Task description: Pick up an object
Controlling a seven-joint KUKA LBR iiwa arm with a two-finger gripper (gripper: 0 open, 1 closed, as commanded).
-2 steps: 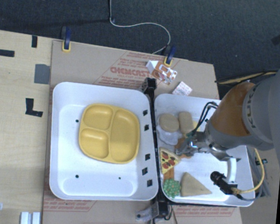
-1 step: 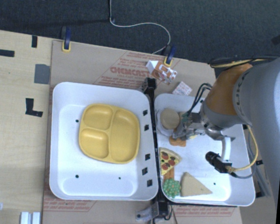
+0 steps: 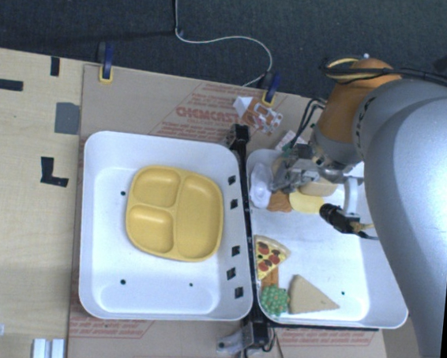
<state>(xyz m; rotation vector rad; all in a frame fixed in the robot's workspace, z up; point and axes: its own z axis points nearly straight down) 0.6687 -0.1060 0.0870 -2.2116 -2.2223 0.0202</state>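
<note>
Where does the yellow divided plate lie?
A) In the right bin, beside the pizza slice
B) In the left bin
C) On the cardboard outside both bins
B: the yellow divided plate rests flat inside the left bin, while the pizza slice lies in the right bin.

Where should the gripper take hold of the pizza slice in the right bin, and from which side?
Probably from straight above, fingers closing across the pizza slice near its wide crust end. It lies flat on the bin floor, tip pointing toward the broccoli, so there is no raised edge to grab sideways. The bin wall sits close on its left, so closing along that wall's direction looks safest.
</note>
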